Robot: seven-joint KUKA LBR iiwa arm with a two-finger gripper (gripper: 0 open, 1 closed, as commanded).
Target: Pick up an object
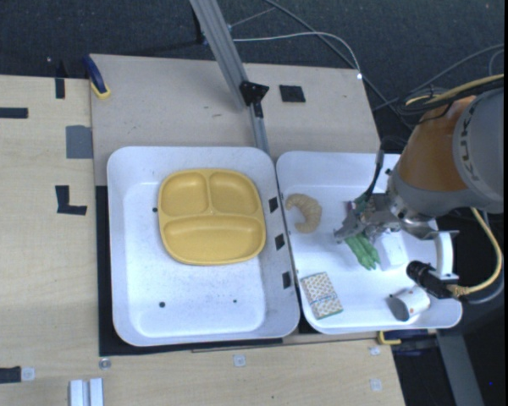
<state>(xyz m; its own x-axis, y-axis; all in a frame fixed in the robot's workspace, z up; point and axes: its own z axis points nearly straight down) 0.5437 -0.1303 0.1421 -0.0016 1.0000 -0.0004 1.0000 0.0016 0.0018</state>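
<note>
The arm point(444, 155) comes in from the right and leans over the right bin point(339, 172), its bulk covering that bin's far right side. The gripper point(361, 227) sits low over a green object point(364, 252) — a bundle of green stalks or pods, too small to name for sure. The dark fingers merge with the green thing's upper end, so whether the claw is wide, narrow, or closed on anything I cannot tell.

Just left of it lies a tan croissant-shaped piece point(305, 211), apart from the gripper. Nearer the front rim rests a small patterned packet point(322, 294), its print unreadable.

The left bin point(123, 252) holds a yellow divided plate point(212, 216) with three compartments — and a few dark specks on the bin floor.
</note>
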